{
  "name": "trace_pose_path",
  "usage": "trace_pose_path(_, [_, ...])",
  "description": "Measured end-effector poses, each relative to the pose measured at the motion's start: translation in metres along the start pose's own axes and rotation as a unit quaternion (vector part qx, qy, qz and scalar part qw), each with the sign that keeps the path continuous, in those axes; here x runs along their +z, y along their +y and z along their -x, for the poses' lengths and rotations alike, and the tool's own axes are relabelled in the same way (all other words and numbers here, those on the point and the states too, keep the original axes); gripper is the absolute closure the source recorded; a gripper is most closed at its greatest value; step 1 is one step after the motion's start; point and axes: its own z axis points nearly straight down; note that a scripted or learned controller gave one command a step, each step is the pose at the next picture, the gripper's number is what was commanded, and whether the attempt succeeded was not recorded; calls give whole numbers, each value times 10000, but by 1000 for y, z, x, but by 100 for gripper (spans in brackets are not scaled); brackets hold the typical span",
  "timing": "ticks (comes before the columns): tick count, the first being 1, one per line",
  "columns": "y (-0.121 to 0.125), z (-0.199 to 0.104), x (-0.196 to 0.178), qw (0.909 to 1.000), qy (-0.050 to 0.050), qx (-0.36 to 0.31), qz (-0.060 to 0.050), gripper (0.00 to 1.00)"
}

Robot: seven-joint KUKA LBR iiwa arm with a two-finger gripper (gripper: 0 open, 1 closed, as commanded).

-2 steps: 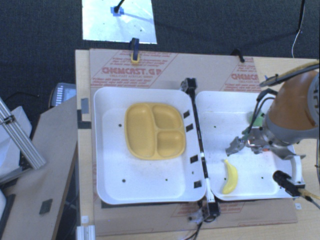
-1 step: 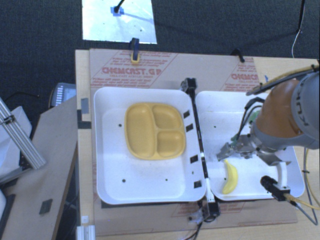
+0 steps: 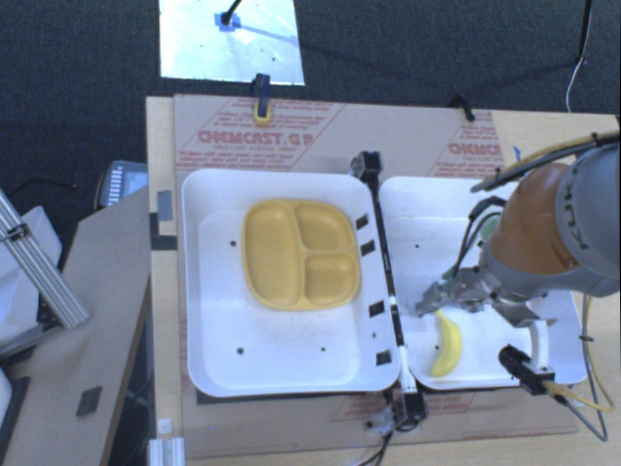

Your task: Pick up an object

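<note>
A yellow divided plate point(image 3: 299, 254) lies in the left white bin point(image 3: 209, 348), near its middle. Behind the bins, a yellow clamp point(image 3: 262, 100) grips the bench's far edge, and a shiny square sheet point(image 3: 230, 27) lies on the dark carpet point(image 3: 78, 66).

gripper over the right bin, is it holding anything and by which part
Cannot be told: the gripper sits just above the banana's top end, its grip unclear.

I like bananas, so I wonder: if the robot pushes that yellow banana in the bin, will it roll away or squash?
The banana is curved and lies flat on the right bin's floor, so a push would probably spin or slide it rather than roll it. Its smooth, even yellow skin looks like plastic, so it is likely stiff, light and a bit slippery for the pincer beside it.
</note>
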Motion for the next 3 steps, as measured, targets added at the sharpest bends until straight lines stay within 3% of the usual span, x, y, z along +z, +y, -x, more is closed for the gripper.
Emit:
trace_pose_path(1, [1, 0, -12, 10000, -4, 2, 16, 100])
trace_pose_path(3, [7, 15, -107, 10000, -12, -13, 39, 100])
